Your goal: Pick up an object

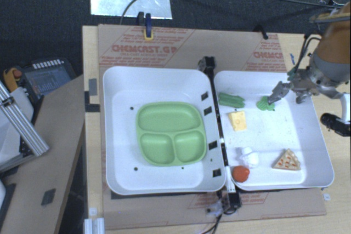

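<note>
Jaws (284, 91) beside green toy (266, 103) near right bin's far edge (247, 73)

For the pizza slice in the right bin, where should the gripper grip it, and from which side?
Probably from straight above, fingers closing across the two slanted sides of the pizza slice near its wide crust end. It lies flat on the right bin floor with open floor around it, so side approaches offer little to catch.

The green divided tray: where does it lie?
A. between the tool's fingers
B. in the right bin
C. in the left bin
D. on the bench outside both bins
C: the green divided tray lies flat on the floor of the left bin, alone, away from the tool.
</note>
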`<state>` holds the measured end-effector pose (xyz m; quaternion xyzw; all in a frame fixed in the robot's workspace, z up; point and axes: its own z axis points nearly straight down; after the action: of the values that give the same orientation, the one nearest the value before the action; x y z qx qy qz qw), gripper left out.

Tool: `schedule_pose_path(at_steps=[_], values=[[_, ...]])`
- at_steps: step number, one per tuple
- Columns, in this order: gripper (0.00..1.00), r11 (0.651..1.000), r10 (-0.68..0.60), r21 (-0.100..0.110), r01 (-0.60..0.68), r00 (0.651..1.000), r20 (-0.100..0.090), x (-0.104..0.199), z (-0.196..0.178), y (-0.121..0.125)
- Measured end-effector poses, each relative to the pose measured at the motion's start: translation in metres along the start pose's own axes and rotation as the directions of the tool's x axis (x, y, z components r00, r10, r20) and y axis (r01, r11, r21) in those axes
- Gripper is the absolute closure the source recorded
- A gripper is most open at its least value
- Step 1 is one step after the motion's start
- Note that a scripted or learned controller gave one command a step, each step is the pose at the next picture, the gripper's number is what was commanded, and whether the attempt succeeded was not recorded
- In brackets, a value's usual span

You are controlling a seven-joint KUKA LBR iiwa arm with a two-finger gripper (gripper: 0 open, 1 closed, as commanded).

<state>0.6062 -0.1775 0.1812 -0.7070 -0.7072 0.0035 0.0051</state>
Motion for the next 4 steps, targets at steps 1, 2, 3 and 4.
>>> schedule_pose_path(at_steps=[1,2,3,4], values=[[0.00,1.000,-0.003,-0.014,0.003,1.000,0.003,0.000,-0.008,0.003],[0.00,1.000,-0.003,-0.012,0.003,1.000,0.002,-0.003,0.047,0.013],[0.00,1.000,-0.003,-0.010,0.003,1.000,0.002,-0.002,0.099,0.014],[1.00,1.000,-0.004,-0.017,0.004,1.000,0.004,-0.003,0.085,0.015]])
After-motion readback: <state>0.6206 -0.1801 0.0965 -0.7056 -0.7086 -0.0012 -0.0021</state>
